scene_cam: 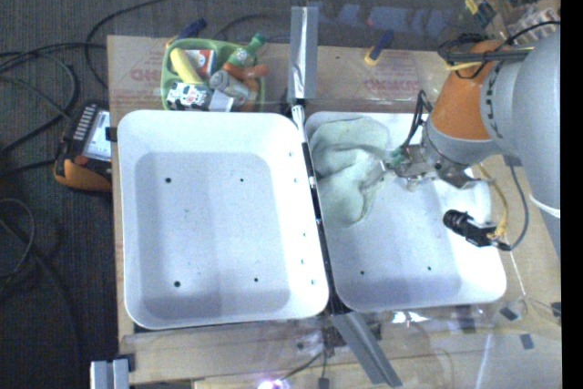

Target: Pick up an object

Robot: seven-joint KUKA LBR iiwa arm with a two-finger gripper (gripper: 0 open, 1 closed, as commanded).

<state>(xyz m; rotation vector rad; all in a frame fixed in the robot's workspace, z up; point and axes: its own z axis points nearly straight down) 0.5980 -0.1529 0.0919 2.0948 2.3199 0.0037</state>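
Observation:
A crumpled pale green cloth [344, 161] lies in the back left corner of the right white bin [428, 282]. My gripper [390, 167] reaches in from the right and sits low at the cloth's right edge, touching or nearly touching its folds. The tip is small and partly merged with the cloth. The grey arm with its orange band [460, 109] rises behind it at the bin's right side.
The left white bin [214, 223] stands beside the right one, with a metal post [302, 50] behind the gap between them. A green basket [211, 76] of small items sits behind the left bin. An orange device [80, 155] lies off the bench's left edge.

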